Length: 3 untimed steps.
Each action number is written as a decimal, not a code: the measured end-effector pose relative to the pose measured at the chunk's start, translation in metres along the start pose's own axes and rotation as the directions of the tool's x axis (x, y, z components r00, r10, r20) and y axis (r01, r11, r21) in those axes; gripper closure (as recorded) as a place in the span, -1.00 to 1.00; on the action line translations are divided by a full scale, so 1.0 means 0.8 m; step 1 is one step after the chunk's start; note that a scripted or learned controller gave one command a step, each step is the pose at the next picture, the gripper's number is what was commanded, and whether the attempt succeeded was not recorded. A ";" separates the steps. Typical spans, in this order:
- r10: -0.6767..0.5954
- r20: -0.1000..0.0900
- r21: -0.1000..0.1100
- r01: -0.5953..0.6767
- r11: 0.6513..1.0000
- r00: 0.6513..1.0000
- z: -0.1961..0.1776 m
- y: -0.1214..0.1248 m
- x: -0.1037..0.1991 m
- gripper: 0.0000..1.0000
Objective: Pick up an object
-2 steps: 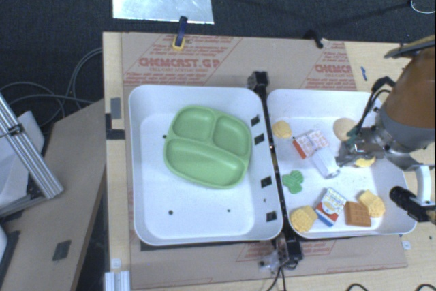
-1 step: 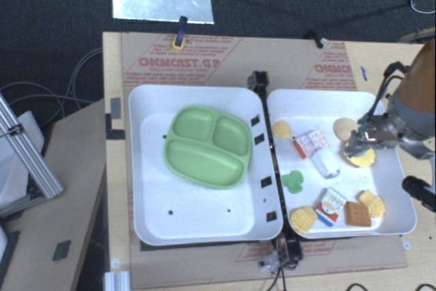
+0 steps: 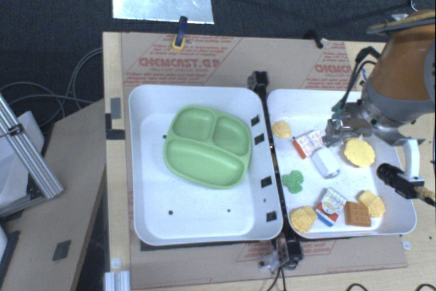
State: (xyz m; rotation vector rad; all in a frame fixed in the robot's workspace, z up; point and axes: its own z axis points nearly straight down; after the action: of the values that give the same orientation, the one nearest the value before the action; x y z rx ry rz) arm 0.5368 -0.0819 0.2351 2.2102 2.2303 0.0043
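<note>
right bin [image 3: 409,215]: gripper [image 3: 338,127] low among crowded toy food, beside red-white packet [image 3: 310,142], white block [image 3: 325,163] and yellow disc [image 3: 359,152]. grip state: cannot tell; nothing seen held. left bin [image 3: 146,215]: green tray [image 3: 207,146]. risk: tight spacing, so closing may nudge neighbours or catch only an edge and slip.

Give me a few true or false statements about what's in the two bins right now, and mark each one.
1. The green divided plate lies in the left bin. True.
2. The gripper is above the left bin. False: it is over the right bin.
3. A small green toy lies in the right bin. True.
4. The waffle-like brown square sits on the green plate. False: it lies in the right bin, near its front edge.
</note>
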 end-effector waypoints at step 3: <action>0.003 0.001 0.002 -0.003 1.000 1.000 0.022 0.073 0.127 1.00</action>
State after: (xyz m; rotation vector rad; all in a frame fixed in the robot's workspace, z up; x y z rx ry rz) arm 0.5942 0.0205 0.2177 2.2148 2.2273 0.0008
